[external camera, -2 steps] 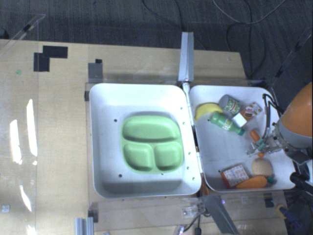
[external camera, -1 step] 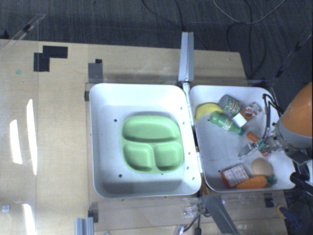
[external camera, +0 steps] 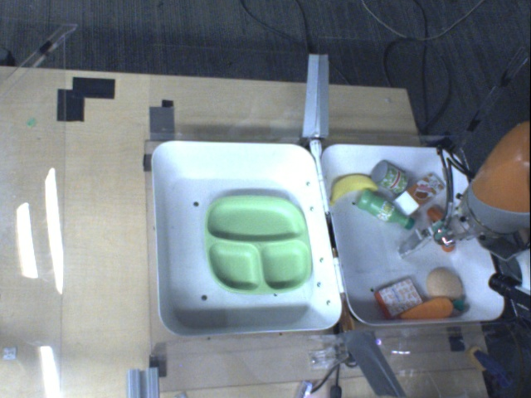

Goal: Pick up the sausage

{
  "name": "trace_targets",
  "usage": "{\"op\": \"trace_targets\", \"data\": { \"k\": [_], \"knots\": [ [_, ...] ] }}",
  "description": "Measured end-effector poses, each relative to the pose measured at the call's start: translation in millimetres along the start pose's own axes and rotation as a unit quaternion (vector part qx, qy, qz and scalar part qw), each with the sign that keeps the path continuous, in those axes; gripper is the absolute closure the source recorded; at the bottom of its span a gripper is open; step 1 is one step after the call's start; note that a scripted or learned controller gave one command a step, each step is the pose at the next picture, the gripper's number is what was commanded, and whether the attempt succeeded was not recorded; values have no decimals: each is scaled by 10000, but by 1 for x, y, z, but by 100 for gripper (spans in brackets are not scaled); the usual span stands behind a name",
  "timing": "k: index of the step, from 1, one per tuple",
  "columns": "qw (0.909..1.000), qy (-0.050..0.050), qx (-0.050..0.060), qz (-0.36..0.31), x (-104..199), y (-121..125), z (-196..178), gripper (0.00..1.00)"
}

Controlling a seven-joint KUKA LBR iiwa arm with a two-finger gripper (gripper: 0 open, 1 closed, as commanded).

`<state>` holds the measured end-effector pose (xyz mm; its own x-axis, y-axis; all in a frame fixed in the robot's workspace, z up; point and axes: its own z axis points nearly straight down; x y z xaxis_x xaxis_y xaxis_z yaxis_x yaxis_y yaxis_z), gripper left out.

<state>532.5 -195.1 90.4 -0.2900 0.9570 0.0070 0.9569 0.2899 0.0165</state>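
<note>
1. Bench (external camera: 75, 247): pale wood, with black marks noted at its far left corner.
2. Left bin (external camera: 174, 222): white and shallow. A green divided tray (external camera: 257, 240) is held in it, with one long compartment at the far side and two smaller ones at the near side.
3. Right bin (external camera: 365, 264): white, set just beside the left bin. Along its far side are listed a yellow item (external camera: 351, 186), a green bottle (external camera: 383, 208) lying on its side, a tin can (external camera: 390, 175) and a red-and-white packet (external camera: 427, 187). Along its near edge are listed a red box (external camera: 397, 295), a carrot (external camera: 427, 308) and a beige round item (external camera: 445, 283).
4. Sausage (external camera: 436, 215): taken to be the small reddish-brown piece seen at the right of the right bin, just below the red-and-white packet and right of the bottle's cap. It is short, glossy and partly blurred, so its full outline cannot be made out.
5. Gripper (external camera: 427, 240): seen low over the bin floor, just beside the sausage on its near side. Whether the jaws are spread or pressed together cannot be told.
6. Arm (external camera: 506, 181): grey with an orange band, entering from the right.
</note>
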Motion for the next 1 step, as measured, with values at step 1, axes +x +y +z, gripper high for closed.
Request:
{"op": "trace_targets", "data": {
  "k": [1],
  "knots": [
    [9998,-43,65,-155,-23,42,-23,0]
  ]
}}
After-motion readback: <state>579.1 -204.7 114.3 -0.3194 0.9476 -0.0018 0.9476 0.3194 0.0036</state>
